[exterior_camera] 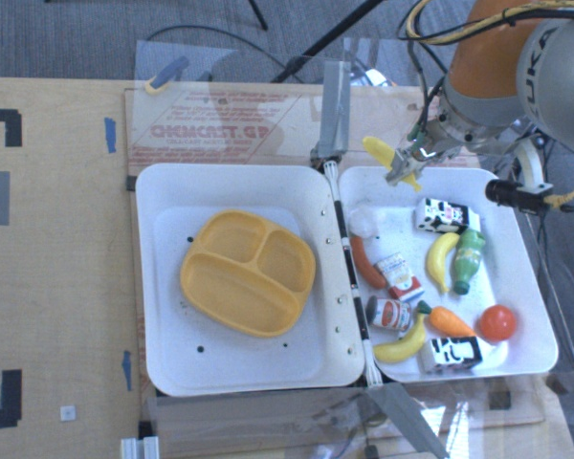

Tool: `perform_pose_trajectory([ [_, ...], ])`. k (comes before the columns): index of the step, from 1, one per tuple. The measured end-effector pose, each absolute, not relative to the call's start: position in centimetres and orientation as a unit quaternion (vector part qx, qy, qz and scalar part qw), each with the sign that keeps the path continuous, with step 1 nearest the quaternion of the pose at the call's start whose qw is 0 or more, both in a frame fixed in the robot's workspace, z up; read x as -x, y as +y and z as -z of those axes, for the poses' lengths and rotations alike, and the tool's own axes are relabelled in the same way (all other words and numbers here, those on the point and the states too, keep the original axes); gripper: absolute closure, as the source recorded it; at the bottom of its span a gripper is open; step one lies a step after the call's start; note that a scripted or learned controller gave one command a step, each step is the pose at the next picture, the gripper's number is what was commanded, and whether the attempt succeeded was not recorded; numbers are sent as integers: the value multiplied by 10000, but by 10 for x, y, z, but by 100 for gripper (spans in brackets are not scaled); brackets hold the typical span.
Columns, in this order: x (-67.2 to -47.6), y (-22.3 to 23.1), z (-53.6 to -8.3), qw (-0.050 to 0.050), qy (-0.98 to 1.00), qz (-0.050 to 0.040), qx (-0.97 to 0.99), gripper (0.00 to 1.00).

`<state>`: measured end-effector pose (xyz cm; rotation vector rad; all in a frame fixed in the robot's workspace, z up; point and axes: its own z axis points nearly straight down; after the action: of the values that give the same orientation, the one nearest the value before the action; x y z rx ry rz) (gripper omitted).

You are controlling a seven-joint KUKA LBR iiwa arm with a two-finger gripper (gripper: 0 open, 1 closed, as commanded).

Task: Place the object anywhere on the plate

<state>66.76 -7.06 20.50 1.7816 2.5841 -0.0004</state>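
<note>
A yellow three-compartment plate (pixel 249 273) lies in the left white bin (pixel 163 199), with nothing on it. My gripper (pixel 403 168) hangs over the back left corner of the right bin (pixel 531 256), to the right of the plate. It is shut on a small yellow banana-like object (pixel 377 149), which sticks out to the left of the fingers and is lifted above the bin's rim.
The right bin holds several items: a cow-print carton (pixel 443 216), a banana (pixel 441 259), a green bottle (pixel 467 259), a sausage (pixel 366 261), a can (pixel 390 314), a carrot (pixel 448 320) and a tomato (pixel 497 322). A metal divider (pixel 333 113) stands behind the bins.
</note>
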Motion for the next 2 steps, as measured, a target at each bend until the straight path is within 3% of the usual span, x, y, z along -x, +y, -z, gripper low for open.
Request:
perform_pose_trajectory([
  [1, -667, 48, -186, -1, 8769, -2, -4807, 100],
  [2, -617, 134, -219, -5, 8599, 1, -5104, 100],
])
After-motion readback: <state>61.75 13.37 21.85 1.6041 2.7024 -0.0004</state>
